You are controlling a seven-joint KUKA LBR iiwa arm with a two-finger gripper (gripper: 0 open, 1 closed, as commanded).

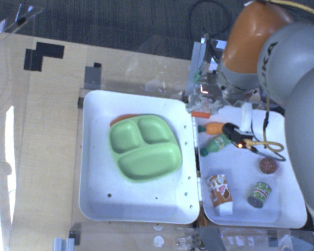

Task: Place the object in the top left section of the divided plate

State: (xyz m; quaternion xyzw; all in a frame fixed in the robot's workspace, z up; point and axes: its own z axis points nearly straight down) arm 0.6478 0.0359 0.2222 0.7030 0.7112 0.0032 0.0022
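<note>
Half of your claw (204, 106) hides under the wrist, grip unreadable; below-left of it, the green divided plate (145, 147) covers something orange.

- A green divided plate (145, 147) is lying flat in the left white bin (92, 193), tilted slightly, its two small sections facing the far side and one large section sitting nearer.
</note>
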